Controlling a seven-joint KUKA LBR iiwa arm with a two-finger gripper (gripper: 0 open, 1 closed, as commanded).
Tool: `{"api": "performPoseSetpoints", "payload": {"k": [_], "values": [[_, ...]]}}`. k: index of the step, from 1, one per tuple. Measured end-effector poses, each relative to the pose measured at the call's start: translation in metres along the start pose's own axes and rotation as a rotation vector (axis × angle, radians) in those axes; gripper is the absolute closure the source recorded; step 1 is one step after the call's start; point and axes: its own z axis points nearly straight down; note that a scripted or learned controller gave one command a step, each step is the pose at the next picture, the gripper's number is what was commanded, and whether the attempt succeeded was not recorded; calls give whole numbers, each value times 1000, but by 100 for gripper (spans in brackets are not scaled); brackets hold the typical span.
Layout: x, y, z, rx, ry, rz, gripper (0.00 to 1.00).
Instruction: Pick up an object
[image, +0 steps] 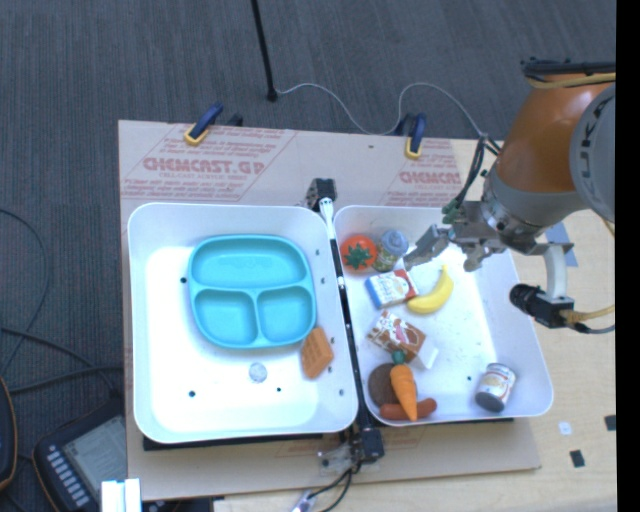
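2 white bins sit side by side on the tabletop (150, 160). The left bin (160, 250) holds 1 blue tray (250, 290) with 3 compartments, 1 orange waffle-like piece (317, 352) just beside the tray's lower right corner, and 1 small grey disc (258, 373) below the tray.

The right bin (520, 360) holds 8 things, placed here relative to the banana (434, 293), which is yellow, curved and lies in the upper middle of the bin. 1 white-and-blue carton (390, 289) touches its left end. 1 tomato (359, 252) and 1 grey cap (393, 242) lie up and to its left. 1 printed packet (399, 337) lies below it, then 1 brown round piece (381, 382), 1 carrot (403, 391) and 1 red piece (424, 407) further down. 1 can (495, 387) lies well apart, down and right.

The gripper (455, 250) hangs just above the banana's upper end, fingers (432, 244) spread apart with nothing between them.
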Motion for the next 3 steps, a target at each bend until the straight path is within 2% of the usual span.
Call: {"api": "performPoseSetpoints", "payload": {"k": [1,2,3], "values": [[5,-39,123,-1,0,1,0],[-21,-88,140,-10,-1,1,0],[-22,-87,130,-11,-3,2,100]]}}
